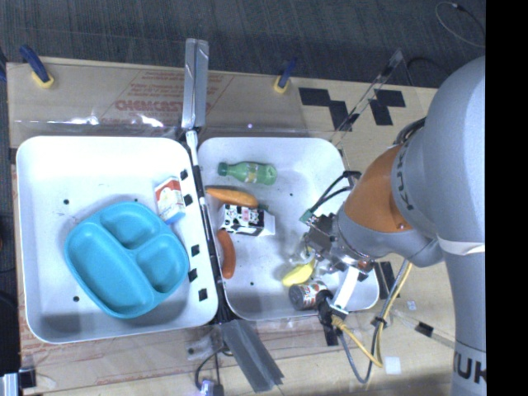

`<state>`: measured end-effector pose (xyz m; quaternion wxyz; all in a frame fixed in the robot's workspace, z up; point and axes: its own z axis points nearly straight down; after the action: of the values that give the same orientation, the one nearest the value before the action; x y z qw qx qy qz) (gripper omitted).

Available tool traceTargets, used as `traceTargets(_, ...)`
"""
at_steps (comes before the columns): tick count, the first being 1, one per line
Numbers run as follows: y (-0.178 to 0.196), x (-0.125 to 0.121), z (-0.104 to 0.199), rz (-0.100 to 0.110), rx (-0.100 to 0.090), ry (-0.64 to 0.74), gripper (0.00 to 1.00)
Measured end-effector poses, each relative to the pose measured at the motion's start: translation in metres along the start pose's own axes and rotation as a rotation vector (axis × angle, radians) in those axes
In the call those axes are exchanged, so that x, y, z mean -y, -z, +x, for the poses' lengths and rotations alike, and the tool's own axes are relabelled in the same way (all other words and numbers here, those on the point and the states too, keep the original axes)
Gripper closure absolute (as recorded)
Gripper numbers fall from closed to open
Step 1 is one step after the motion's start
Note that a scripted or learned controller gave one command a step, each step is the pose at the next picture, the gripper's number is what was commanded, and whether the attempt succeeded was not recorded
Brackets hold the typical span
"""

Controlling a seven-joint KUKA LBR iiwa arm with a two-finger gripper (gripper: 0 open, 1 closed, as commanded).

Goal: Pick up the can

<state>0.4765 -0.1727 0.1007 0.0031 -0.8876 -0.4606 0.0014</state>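
A camera above is looking down at a slant on a tabletop (99, 93) that is carrying two shallow white bins side by side. The left bin (37, 221) is holding a blue divided plate (124, 262), and a small red, white and blue carton (169, 198) is lying close to the wall shared with the other bin.

The right bin (289, 205) is holding several small things. A green bottle (246, 172) is lying near the far wall. Below it, an orange-brown roll (232, 196) is lying next to a black and white box (243, 219). A reddish sausage shape (227, 254) is lying along the left wall.

The can (307, 295), dark with a red label, is lying on its side in the near right corner of this bin, close to the front wall. A yellow object (299, 273) is lying right beside it, possibly touching it.

The grey arm with its orange band (375, 205) is reaching in from the right. Its pincer (320, 258) is hanging over that same corner, close above the yellow object and the can. It is not possible to tell whether the pincer is wide or narrow, because the wrist is hiding its tip.

The task appears to be at the approach stage. The can is resting on the bin floor and nothing is gripping it, so closing on it and lifting it are both yet to be done. The yellow object so near could be getting in the way.
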Motion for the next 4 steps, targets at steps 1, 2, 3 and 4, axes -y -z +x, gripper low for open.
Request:
traceTargets(1, 0.094, -0.070, 0.049, -0.004, 0.001, 0.414, 1.00)
traceTargets(2, 0.094, -0.069, 0.049, -0.004, 0.001, 0.415, 0.00)
traceTargets(3, 0.020, 0.018, 0.023, -0.001, 0.002, 0.557, 0.00)
traceTargets(4, -0.007, -0.010, -0.014, -0.002, 0.001, 0.703, 0.00)
